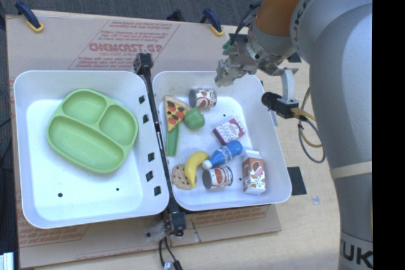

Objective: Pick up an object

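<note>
The gripper (226, 76), its opening impossible to tell, was seen above the right bin's (273, 136) far rim; the small can (203, 98) lay just below-left, on its side.

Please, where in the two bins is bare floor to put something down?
Left bin: bare floor in front of and left of the green plate. Right bin: a small patch at the back right, between soda can and carton. Around the banana it is crowded.

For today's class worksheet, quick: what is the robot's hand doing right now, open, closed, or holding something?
Hand: above the right bin's back rim, near the small can; open or closed cannot be told, and nothing is seen in it.
</note>
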`<control>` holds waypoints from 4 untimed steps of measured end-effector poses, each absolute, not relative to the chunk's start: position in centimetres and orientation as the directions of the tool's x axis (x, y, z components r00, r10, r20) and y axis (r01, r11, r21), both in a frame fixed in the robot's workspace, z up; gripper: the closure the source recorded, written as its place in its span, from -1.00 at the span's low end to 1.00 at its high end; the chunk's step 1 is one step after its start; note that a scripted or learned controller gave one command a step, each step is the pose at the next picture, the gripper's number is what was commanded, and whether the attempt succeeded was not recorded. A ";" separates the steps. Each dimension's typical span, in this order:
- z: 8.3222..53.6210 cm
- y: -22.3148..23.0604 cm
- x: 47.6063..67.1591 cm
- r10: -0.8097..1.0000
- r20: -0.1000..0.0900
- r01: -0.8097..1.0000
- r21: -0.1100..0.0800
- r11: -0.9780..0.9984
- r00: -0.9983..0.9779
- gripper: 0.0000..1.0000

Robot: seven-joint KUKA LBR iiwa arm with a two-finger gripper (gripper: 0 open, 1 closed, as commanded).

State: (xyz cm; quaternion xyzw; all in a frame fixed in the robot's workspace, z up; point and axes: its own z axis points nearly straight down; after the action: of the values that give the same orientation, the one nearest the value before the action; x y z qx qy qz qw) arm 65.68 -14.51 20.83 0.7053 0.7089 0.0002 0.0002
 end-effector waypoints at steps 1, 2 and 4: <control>20.8 -12.0 63.4 1.000 0.000 1.000 -0.003 0.007 -0.007 1.00; 21.9 -12.0 63.4 1.000 0.000 1.000 -0.004 0.010 -0.010 1.00; 21.9 -8.2 65.7 1.000 0.000 1.000 -0.001 0.006 -0.006 1.00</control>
State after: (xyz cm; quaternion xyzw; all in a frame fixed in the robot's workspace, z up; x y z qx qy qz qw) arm 65.67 -8.18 21.94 0.7051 0.7091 -0.0003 -0.0002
